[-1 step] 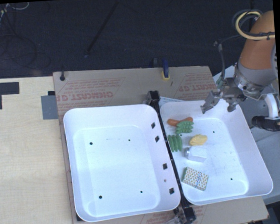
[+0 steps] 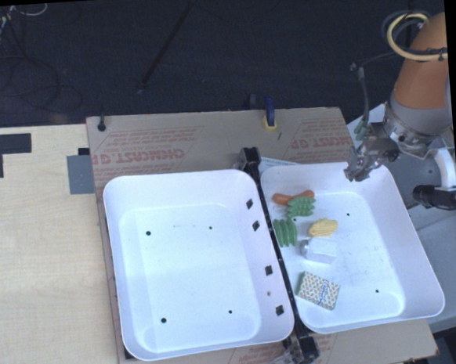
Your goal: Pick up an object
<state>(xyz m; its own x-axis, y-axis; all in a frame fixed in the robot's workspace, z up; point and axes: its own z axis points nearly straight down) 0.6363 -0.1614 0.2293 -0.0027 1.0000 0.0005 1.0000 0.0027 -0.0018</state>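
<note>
The right bin (image 2: 409, 281) holds several small objects along its left side. An orange carrot-like piece (image 2: 292, 197) lies at the top, with a green leafy piece (image 2: 301, 207) just below it. A green ribbed piece (image 2: 284, 232) lies by the divider, and a yellow piece (image 2: 323, 227) sits to its right. Below them are a white block (image 2: 320, 249) and a patterned flat packet (image 2: 319, 290). My gripper (image 2: 358, 171) hangs over the bin's upper right rim, apart from all the objects, with nothing seen between its fingers.
The left bin (image 2: 124, 264) sits beside the right one, joined by a black clipped divider (image 2: 264, 245). Both rest on a cardboard sheet (image 2: 178, 146). A wooden bench surface (image 2: 38, 271) extends to the left. The arm's orange band (image 2: 424, 75) is at the upper right.
</note>
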